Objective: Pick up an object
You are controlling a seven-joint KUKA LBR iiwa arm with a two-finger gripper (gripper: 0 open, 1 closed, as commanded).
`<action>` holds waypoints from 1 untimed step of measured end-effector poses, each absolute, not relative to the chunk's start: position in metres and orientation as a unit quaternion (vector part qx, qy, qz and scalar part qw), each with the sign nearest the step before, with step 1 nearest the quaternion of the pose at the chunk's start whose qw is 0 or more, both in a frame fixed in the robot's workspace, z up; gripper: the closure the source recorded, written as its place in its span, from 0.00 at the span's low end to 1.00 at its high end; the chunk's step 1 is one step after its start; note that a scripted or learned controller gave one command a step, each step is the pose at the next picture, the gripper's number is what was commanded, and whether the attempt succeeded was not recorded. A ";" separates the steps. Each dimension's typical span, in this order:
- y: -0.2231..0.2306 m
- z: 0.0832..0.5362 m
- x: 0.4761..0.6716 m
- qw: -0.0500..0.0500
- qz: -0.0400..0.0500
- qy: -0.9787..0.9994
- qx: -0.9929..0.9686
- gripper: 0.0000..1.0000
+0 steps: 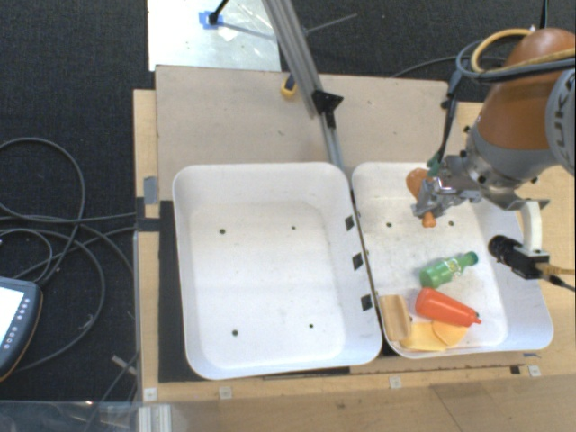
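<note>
My gripper [431, 202] hangs over the far part of the right bin [392, 207], its metal tip pointing down. A round orange-brown object [416, 182] lies just to its left, partly hidden by the gripper. A small orange bit [429, 220] shows right below the tip; whether it is held is unclear. Nearer the front lie a green bottle [447, 269] on its side, a red-orange cone-shaped object [445, 307], a flat yellow piece [430, 335] and a tan block [394, 316].
The left bin [261, 268] stands beside the right one, their rims touching. A grey pole [301, 57] slants across the bench from the back to the bins' shared edge. A black part [515, 254] on the arm juts over the right bin's right side.
</note>
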State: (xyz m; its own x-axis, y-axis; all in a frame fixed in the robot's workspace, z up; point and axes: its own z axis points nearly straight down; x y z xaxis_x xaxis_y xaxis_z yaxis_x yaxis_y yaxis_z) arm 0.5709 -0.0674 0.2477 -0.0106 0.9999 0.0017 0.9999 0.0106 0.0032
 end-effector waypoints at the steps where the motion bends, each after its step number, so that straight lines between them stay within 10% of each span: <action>1: -0.018 0.255 0.577 0.000 0.002 0.711 0.703 1.00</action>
State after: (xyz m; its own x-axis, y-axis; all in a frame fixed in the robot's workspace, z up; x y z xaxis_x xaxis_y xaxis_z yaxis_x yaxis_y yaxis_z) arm 0.5766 -0.0178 0.2547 -0.0107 0.9999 0.0020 0.9999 0.0107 0.0023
